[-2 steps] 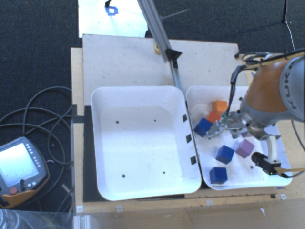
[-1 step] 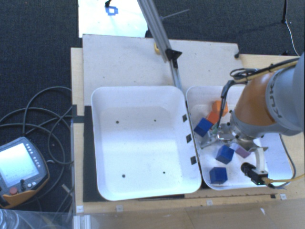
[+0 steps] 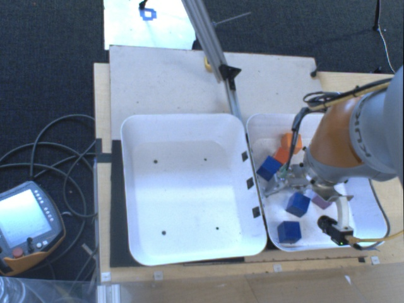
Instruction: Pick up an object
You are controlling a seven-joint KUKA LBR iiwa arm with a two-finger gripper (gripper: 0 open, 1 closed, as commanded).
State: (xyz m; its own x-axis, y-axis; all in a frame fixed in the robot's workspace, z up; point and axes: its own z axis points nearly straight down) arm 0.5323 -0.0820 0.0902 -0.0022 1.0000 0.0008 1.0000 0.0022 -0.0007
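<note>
The tool [image 3: 278, 187] hangs low in the right bin [image 3: 379, 214]; whether it is spread or pressed together I cannot tell. One blue cube [image 3: 269, 167] lies just above it, another blue cube [image 3: 298, 204] just beside it, a third [image 3: 290, 231] nearer the front wall.

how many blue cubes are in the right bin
3. One blue cube lies near the bin's left wall, one in the middle by the gripper, one at the near edge. The arm may hide more.
</note>
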